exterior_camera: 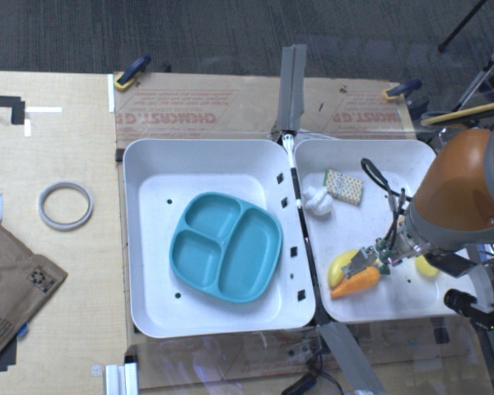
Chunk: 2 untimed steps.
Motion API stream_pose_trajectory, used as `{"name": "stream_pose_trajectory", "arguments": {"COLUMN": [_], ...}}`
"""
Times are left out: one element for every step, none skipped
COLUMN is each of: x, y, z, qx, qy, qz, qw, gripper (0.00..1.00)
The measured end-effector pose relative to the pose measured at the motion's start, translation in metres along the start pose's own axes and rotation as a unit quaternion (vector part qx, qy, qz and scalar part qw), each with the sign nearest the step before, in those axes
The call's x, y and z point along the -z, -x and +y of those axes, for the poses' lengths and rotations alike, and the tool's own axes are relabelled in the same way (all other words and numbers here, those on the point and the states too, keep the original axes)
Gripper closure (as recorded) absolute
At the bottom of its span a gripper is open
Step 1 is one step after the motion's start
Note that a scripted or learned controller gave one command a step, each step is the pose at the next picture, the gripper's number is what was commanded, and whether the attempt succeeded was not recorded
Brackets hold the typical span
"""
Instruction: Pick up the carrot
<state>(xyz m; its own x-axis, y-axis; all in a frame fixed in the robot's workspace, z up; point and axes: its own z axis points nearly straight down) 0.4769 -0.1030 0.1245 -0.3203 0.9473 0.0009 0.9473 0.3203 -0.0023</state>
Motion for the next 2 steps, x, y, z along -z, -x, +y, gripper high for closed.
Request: {"name": "stream_pose_trajectory", "arguments": {"x": [-0.0327, -0.0237], "y": [0.0058, 0.0062], "z": [-0.0013, -0.0010], "qx": [0.091, 0.089], "qy": [0.001, 0.001], "qz": [-0.001, -0.001], "qw": [0.9958, 0.9960], "gripper": [0.00, 1.00]}}
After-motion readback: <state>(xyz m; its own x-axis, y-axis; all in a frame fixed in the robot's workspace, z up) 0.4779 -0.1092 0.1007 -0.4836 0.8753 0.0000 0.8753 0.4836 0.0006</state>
